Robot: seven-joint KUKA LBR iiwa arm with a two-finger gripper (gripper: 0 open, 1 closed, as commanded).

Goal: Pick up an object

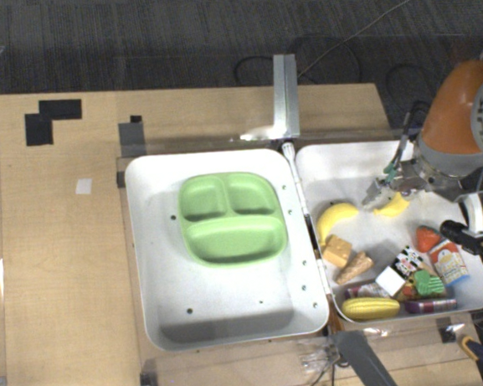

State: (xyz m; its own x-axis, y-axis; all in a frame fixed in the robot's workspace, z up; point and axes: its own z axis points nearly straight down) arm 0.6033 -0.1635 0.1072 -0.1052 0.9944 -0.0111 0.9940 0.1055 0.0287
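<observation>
Though over the banana [391,207], tool [381,186] blurred; finger state impossible to tell.

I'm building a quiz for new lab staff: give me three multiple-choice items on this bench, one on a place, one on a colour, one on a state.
1. Where does the divided tray lie?
A. in the left bin
B. in the right bin
C. on the floor

2. What colour is that tray?
A. red
B. green
C. blue

3. How does the gripper stand?
A. over the left bin
B. outside both bins
C. low in the right bin, by the yellow banana

Key: 1 A, the tray rests in the left bin. 2 B, it is pale green. 3 C, the gripper sits among the right bin's toys, next to the banana.
</observation>
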